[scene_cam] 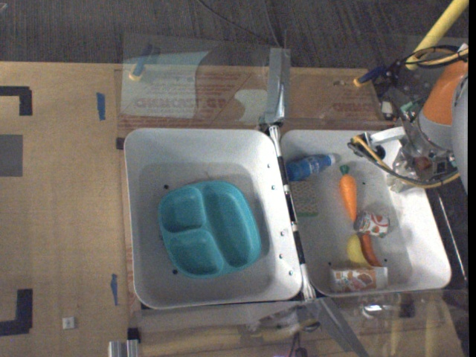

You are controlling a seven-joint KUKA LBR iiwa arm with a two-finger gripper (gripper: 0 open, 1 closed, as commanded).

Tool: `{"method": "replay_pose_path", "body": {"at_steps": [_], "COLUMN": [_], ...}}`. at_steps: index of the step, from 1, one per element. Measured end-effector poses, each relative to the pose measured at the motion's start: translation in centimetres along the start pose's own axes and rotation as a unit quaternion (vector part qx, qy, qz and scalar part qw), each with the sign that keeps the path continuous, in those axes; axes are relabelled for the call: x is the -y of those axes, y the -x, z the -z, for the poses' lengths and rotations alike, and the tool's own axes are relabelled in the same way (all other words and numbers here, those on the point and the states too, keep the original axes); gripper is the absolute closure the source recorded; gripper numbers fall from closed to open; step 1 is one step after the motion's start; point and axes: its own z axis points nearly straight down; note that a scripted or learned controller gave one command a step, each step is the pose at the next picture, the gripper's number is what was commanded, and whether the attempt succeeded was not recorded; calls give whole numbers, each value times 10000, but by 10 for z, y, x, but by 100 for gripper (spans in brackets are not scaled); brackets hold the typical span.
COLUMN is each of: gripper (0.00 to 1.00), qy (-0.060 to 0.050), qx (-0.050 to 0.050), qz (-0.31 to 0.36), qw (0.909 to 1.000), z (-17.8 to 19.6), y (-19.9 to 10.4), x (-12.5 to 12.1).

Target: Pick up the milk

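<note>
The milk [359, 278] is a small white carton with red-orange print, lying on its side at the near edge of the right bin [416, 222]. My gripper [419, 164] hangs over the far right corner of that bin, well away from the carton, with cables looped around the wrist. Nothing shows beneath it. The orange band of the arm [446, 95] is just above it.
The right bin also holds a blue bottle [308, 166], a carrot [348, 196], a red and white can [371, 224] and a yellow fruit [356, 251] beside a red item. A teal divided plate [210, 227] lies in the left bin [141, 199].
</note>
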Motion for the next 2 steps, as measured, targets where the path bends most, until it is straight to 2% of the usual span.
{"method": "replay_pose_path", "body": {"at_steps": [1, 2], "gripper": [100, 100], "qy": [6, -13], "qx": [-3, 15], "qz": [14, 470], "qw": [10000, 9989], "z": [184, 44], "y": [-9, -15], "x": [-5, -3]}}
